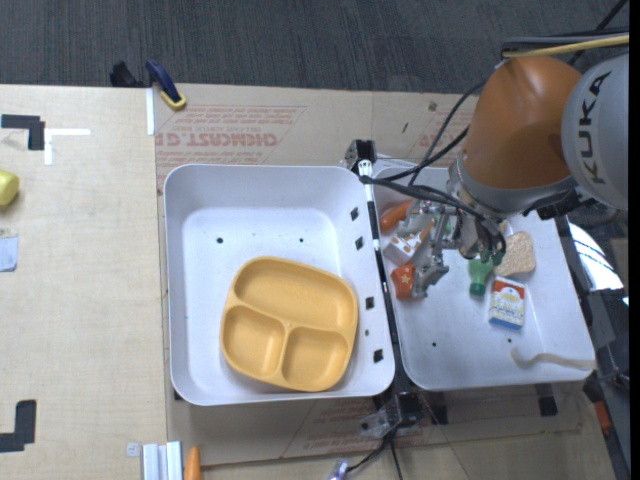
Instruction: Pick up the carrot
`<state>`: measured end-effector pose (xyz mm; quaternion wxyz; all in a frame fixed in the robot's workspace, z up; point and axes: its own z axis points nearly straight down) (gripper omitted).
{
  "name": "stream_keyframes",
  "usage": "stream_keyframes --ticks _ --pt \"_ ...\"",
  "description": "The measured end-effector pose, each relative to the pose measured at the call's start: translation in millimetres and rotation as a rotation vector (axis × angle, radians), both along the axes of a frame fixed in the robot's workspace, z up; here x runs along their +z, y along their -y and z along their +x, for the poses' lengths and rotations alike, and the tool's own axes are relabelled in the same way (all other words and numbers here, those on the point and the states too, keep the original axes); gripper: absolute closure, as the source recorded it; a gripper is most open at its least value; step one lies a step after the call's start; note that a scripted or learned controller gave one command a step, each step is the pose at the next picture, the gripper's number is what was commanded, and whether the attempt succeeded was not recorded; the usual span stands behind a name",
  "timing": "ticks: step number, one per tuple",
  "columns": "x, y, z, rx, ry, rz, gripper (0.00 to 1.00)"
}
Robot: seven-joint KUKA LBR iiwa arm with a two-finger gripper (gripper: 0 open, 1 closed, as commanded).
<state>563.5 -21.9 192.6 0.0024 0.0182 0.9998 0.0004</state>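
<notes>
The carrot [393, 214] shows as an orange piece at the far left of the right bin [470, 368], close to the wall between the two bins and partly hidden by the gripper's body. My gripper [428, 266] hangs below the orange wrist, low inside the right bin, just right of and nearer than the carrot. A red-orange round item [403, 282] lies right beside the gripper's tip on its left. I see nothing clearly held.
The left bin [190, 218] holds a yellow divided plate [290, 323]. In the right bin lie a green item [480, 270], a bread slice [519, 254], a small carton [507, 304] and a white piece [550, 358]. Cables run over the bins' shared wall.
</notes>
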Motion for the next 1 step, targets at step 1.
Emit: stream_keyframes --ticks 1 --pt "-0.1 23.0 61.1 -0.285 0.000 -0.001 0.00"
